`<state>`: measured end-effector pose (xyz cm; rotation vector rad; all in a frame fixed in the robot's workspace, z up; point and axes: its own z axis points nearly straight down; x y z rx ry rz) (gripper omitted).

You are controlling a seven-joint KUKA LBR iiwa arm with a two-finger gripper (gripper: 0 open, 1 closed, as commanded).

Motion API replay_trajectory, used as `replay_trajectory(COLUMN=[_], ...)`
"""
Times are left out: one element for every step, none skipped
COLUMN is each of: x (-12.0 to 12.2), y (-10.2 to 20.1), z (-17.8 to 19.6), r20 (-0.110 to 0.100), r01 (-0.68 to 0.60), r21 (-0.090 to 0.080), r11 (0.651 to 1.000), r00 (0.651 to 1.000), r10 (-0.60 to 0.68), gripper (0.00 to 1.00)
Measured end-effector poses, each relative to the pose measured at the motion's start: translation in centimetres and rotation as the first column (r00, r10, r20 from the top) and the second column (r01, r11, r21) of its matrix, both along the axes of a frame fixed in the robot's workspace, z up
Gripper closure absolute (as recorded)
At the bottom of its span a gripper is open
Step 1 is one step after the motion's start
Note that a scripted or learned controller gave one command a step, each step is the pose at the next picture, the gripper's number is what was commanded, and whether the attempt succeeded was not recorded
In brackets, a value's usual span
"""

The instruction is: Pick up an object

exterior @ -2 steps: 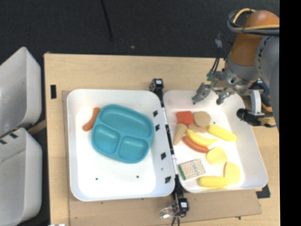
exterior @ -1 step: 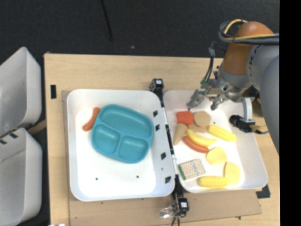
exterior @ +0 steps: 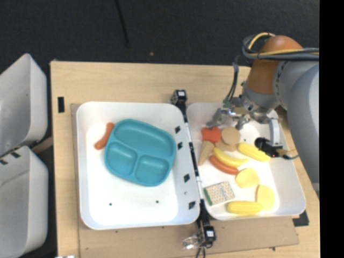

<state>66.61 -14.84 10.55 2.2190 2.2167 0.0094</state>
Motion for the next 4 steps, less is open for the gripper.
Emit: replay_trajectory(x=[0.3, 1.3, 1.4, -2.9], y=[-0.1, -0.7, -0.9, 2.0], z=[1.6, 7.8, 13.4, 13.0], r20=[0.012, 0.001, 0.000, -0.009], r01=[-0.002, -0.003, -0.005, -0.007], r21=[-0.004, -0.004, -0.003, -0.002], r11=[1.000, 1.000, 1.000, 1.000], r00=[1.000, 1.000, 1.000, 1.000], r10=[0.002, 0.003, 0.005, 0.007], gripper=[1.00, 1.00, 1.00, 1.00])
